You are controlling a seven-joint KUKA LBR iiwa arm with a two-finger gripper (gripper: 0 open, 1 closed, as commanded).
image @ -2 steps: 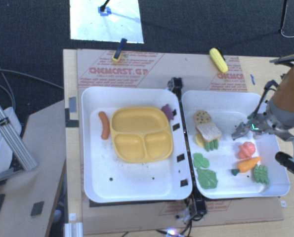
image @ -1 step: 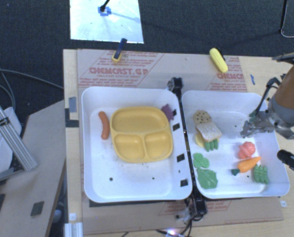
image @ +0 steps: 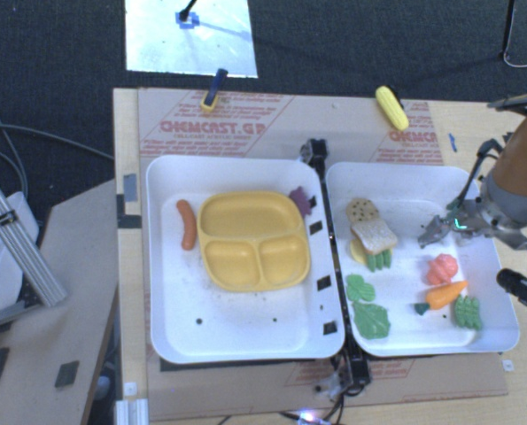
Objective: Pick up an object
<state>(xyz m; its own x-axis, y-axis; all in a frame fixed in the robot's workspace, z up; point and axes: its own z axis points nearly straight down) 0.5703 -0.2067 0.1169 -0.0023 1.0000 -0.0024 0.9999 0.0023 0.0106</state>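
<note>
The gripper (image: 436, 229) hangs over the right bin (image: 405, 173), near its right wall, with the fingers spread and nothing between them. Just below it lies a pink-red toy fruit (image: 441, 268), and beside that an orange carrot (image: 442, 296) touching a small green ridged piece (image: 468, 312) at the bin's lower right corner. Nothing stands between the gripper and these three. Further left in the same bin a slice of toast (image: 375, 235) rests over a speckled cookie (image: 361, 209), with green stalks (image: 379, 258) sticking out beneath it. Two green leafy pieces (image: 368, 306) lie below, near the lower left corner.

The left bin (image: 236, 335) holds a yellow divided plate (image: 250, 240) in its middle, a sausage (image: 187, 224) along the plate's left side, and a small purple piece (image: 300, 200) at the plate's upper right corner.

Both bins sit on a cardboard sheet (image: 272, 122) with red print. On it, above the bins, lie a yellow corn cob (image: 391, 107) and a blue and yellow tool (image: 214, 89). Beyond is dark carpet (image: 50, 42) with a pale square sheet (image: 189, 23) on it
</note>
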